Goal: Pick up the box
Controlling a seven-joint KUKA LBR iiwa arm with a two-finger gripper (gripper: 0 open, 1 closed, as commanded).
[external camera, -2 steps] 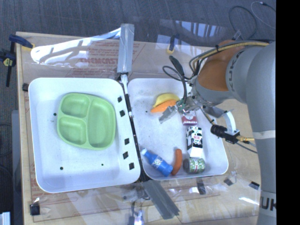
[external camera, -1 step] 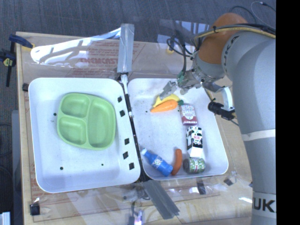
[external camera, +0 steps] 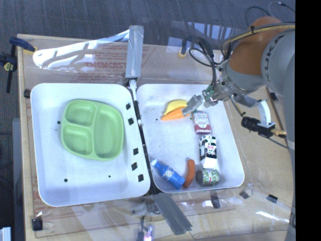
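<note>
The box (external camera: 201,123) is small, red and white, and lies flat in the right bin (external camera: 228,134) near its far right side. My gripper (external camera: 193,104) hangs just above and left of the box's far end, close to an orange carrot (external camera: 173,114) and a yellow banana (external camera: 175,105). The gripper's tip overlaps the carrot's right end in the view. Nothing can be seen held by it.
The right bin also holds a cow-patterned carton (external camera: 208,152), a green can (external camera: 210,176), a brown sausage (external camera: 189,172) and a blue bottle (external camera: 167,173) along its near side. A green divided plate (external camera: 93,129) sits in the left bin (external camera: 45,174). Cables trail at the right.
</note>
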